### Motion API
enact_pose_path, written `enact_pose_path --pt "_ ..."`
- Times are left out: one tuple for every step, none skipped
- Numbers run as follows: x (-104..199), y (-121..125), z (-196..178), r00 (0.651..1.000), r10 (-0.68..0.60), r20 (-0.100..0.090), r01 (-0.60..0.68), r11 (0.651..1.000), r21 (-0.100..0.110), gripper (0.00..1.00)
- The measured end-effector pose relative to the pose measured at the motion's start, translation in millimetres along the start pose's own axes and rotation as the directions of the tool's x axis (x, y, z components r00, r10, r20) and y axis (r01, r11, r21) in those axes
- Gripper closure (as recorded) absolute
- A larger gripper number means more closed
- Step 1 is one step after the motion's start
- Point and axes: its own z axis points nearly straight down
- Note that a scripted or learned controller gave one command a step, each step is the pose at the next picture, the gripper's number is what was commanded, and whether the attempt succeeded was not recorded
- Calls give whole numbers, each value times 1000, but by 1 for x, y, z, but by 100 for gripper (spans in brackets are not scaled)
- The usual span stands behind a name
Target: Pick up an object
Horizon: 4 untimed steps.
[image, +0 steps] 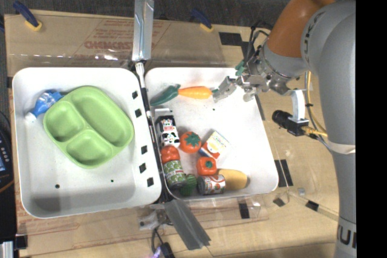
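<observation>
My gripper (237,90) hovers over the far right corner of the right bin (257,148). It is open, and nothing sits between its fingers. Just left of its left fingertip (225,89) lies an orange toy carrot (195,92) with a green top, flat on the bin floor by the far wall. A red tomato (190,141), a small orange carton (216,144), a cow-print bottle (167,130), a second red vegetable (207,165), two cans (176,173) and a yellow piece (236,178) crowd the bin's near left part.
The left bin (36,190) holds a green divided plate (89,125), with a blue object (45,101) tucked at its far left edge. A metal divider (143,27) runs between the bins. The grey arm (326,45) fills the right side.
</observation>
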Motion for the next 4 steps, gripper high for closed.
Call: enact_pose_path --pt "-2 44 89 990 -138 0 138 990 -1 0" --pt "42 44 102 988 -156 0 156 988 -1 0" --pt "35 -21 102 1000 1 1 -1 1000 -1 0" --pt "23 -96 102 999 50 1 -50 999 -3 0"
